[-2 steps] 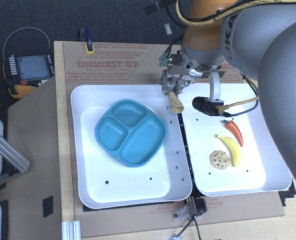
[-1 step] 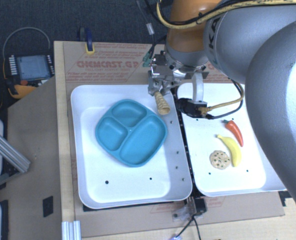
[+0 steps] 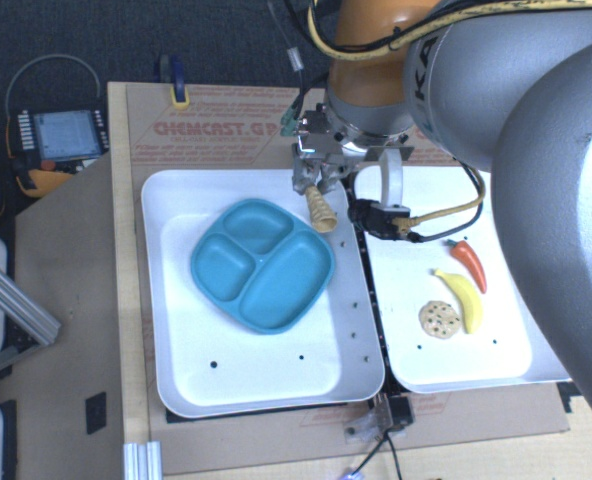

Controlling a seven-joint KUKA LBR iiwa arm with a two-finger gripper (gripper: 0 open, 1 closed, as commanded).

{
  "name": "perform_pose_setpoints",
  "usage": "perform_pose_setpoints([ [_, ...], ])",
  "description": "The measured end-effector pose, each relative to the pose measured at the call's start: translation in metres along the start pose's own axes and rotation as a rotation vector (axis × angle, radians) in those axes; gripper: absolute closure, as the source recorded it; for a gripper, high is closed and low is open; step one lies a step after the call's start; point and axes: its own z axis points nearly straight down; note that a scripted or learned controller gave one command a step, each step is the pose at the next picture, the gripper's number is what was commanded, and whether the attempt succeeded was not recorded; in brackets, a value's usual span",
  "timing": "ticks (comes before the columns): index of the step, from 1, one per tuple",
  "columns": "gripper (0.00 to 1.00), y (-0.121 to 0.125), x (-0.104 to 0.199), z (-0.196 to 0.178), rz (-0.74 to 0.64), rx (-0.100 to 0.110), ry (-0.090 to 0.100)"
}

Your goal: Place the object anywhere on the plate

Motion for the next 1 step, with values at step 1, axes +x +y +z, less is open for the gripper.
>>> perform_pose_setpoints([
  [1,1.00,-0.0053,-0.0019,0.0175,0.002,0.002,-0.002],
])
